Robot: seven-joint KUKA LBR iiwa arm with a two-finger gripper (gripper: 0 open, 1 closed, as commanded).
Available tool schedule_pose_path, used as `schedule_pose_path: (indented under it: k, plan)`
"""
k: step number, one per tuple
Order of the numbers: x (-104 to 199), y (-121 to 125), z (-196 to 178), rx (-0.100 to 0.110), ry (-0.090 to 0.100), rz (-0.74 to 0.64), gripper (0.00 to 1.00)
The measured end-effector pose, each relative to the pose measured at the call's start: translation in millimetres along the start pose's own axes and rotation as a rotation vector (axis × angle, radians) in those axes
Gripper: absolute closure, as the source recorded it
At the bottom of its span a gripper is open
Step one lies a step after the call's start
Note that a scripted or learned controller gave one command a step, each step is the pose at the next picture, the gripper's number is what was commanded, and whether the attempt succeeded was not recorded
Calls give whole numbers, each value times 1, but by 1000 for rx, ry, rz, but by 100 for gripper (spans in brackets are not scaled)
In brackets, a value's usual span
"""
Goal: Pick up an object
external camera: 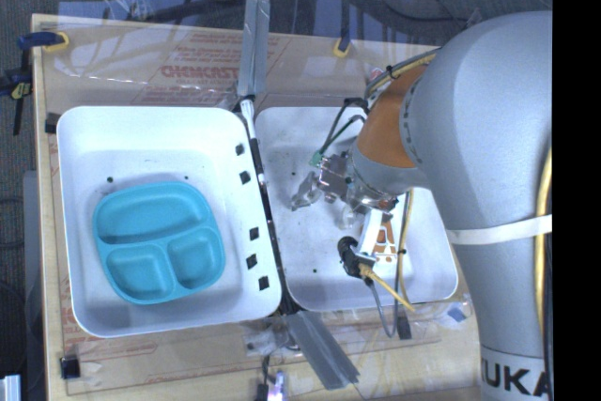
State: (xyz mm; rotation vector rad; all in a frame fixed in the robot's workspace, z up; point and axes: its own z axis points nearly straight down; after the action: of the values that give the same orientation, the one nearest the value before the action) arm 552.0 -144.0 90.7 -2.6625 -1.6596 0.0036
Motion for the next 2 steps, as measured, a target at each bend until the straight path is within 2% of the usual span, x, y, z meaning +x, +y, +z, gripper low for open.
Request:
schedule_pose_path:
  k: [1, 2]
  plan:
    - [2, -85, -2, -8, -4, -5, 0]
    - [24, -11, 0, 1, 0, 230, 0]
